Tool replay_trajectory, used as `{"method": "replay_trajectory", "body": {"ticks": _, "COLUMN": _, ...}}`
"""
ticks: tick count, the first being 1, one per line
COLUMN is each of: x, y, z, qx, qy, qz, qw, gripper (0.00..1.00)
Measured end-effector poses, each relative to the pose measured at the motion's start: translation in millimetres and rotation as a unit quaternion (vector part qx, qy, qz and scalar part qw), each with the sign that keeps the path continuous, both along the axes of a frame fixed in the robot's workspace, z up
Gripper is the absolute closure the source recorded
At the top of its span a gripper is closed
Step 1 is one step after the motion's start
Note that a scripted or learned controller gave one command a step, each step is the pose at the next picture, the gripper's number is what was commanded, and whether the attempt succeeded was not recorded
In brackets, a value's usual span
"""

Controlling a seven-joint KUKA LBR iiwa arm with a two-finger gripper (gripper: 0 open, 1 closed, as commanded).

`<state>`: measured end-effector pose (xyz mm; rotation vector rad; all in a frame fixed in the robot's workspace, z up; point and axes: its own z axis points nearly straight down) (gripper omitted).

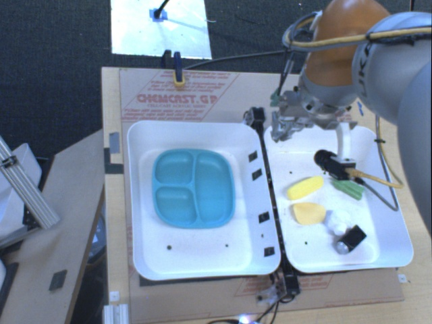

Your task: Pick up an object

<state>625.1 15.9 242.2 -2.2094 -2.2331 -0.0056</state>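
Observation:
My gripper [286,131] hangs over the far left corner of the right bin [388,252], close to the divider between the bins. Below it, toward the near side, lie a yellow oblong piece [305,187] and a yellow-orange wedge [308,213]. A green piece [348,188] lies right of the oblong one. A small white lump [335,219] and a black block with a silver end [349,238] sit nearer the front. Nothing shows in the gripper, and it is well apart from all these things.
The left bin [145,248] holds a blue divided plate [194,187]. Black clips [263,217] run along the wall between the bins. The grey arm with its orange band [347,36] fills the upper right above the right bin.

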Motion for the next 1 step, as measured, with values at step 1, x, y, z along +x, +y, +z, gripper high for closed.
{"method": "replay_trajectory", "body": {"ticks": 1, "x": 13.1, "y": 61.8, "z": -6.1, "qx": 0.0001, "qy": 0.000, "qz": 0.000, "qw": 1.0000, "gripper": 1.00}}
